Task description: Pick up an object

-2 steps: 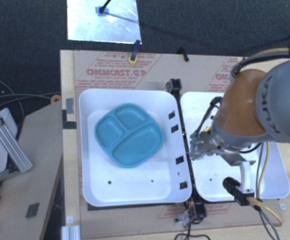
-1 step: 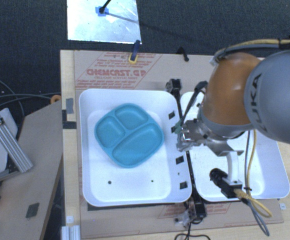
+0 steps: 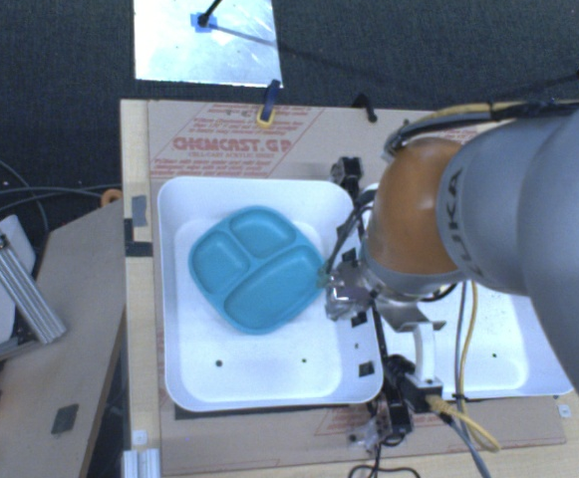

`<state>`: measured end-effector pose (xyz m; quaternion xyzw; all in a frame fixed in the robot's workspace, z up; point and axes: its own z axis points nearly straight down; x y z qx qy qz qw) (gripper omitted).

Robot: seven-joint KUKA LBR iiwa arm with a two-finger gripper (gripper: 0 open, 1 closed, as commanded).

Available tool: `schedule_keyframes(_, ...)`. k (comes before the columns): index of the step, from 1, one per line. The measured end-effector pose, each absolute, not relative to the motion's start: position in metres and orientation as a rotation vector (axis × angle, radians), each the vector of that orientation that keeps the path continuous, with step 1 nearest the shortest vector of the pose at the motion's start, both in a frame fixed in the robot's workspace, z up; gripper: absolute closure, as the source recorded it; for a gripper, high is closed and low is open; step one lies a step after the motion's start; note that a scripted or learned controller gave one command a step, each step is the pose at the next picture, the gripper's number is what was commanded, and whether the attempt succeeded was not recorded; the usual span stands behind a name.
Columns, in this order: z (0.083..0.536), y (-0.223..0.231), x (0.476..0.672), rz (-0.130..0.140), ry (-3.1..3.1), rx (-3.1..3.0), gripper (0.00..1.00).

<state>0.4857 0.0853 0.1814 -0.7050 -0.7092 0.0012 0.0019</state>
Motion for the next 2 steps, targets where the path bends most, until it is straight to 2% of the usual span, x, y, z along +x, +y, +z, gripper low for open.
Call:
schedule_keyframes(1, 0.395, 0.104, 0.546, -0.031, -2.238, -2.223, 1.00)
schedule_keyframes(2, 0.338, 0.164, 0.561, 0.001, -2.229, -2.210, 1.00)
